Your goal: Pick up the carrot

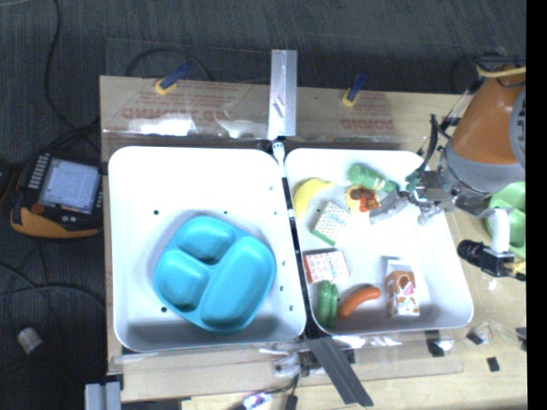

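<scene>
- End effector [408,198] hangs over the right bin [457,267]; its finger state cannot be told.
- Carrot [358,299] lies beside two printed cartons [325,266], text illegible.

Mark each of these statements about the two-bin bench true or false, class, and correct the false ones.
1. The blue divided tray lies in the left bin. True.
2. The carrot lies in the left bin. False: it lies near the front edge of the right bin.
3. The carrot lies just right of a green vegetable. True.
4. The hand holds the carrot. False: the hand is at the far side of the right bin, well apart from the carrot.
5. A yellow item lies at the far left of the right bin. True.
</scene>
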Motion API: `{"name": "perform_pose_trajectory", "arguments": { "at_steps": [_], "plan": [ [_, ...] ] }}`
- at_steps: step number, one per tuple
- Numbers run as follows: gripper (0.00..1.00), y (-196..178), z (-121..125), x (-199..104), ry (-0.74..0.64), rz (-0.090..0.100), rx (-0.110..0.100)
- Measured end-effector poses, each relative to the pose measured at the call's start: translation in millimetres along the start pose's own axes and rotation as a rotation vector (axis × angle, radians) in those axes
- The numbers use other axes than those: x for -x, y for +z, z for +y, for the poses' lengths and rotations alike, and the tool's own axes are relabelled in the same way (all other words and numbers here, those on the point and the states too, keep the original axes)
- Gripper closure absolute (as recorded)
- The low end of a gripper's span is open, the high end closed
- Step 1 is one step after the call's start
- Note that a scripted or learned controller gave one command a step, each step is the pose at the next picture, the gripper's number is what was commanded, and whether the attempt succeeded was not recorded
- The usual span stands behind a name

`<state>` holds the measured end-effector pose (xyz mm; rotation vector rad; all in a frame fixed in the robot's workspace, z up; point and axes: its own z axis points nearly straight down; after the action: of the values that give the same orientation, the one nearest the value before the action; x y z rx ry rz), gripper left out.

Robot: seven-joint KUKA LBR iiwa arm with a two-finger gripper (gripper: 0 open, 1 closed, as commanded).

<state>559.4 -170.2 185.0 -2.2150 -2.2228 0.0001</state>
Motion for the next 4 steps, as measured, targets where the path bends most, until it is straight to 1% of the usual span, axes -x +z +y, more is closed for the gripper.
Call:
{"name": "perform_pose_trajectory", "arguments": {
  "at_steps": [1,2,3,4],
  "plan": [
    [0.00,86.6,63.6,34.9,-0.104,-0.005,0.013],
    [0.00,47.8,74.7,24.9,-0.046,-0.003,0.002],
    [0.00,85.0,108.2,20.2,-0.210,-0.007,-0.014],
    [1.00,74.5,105.9,23.1,-0.210,-0.011,-0.026]
  ]
}}
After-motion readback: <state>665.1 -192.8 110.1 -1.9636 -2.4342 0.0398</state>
